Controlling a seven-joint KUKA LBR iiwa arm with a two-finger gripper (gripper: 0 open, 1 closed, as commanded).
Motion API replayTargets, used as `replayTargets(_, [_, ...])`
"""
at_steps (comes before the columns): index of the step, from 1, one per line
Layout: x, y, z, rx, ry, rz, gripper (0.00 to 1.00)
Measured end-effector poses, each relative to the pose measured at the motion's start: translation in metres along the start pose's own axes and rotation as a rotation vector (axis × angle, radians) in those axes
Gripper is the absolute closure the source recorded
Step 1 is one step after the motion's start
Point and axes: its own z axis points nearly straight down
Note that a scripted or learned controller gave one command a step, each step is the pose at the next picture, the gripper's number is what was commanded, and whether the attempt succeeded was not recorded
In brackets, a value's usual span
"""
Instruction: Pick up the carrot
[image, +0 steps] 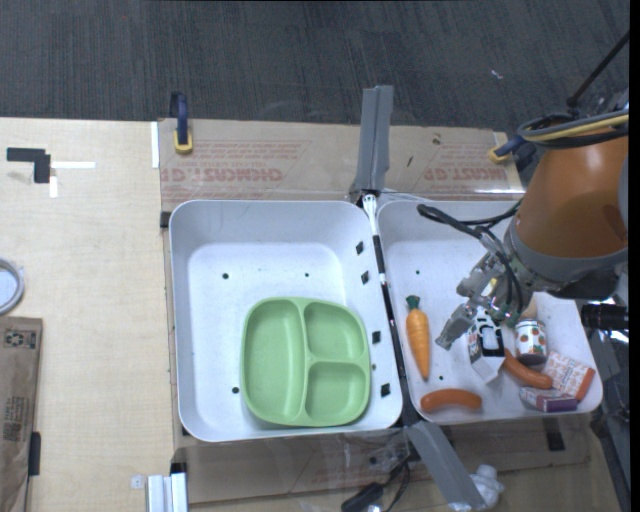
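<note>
The carrot (418, 341), orange with a small green top, lies lengthwise on the floor of the right bin (440, 250), close to that bin's left wall. My gripper (463, 308) hangs over the middle of the right bin, just to the right of the carrot and apart from it. Its two grey fingers stand open, with nothing between them. The arm's orange band (575, 200) fills the upper right above the wrist.
An orange sausage (451, 401) lies by the right bin's front wall, below the carrot. A second sausage (527, 372), a small can (530, 341) and pink-and-white packets (567, 375) crowd the bin's right front corner. The left bin (200, 300) holds a green divided plate (305, 361).
</note>
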Motion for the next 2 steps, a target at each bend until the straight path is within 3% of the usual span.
replayTargets(1, [-0.0388, 0.0010, 0.0872, -0.001, 0.000, -0.148, 0.00])
replayTargets(2, [-0.0397, 0.0011, 0.0807, -0.001, 0.002, -0.144, 1.00])
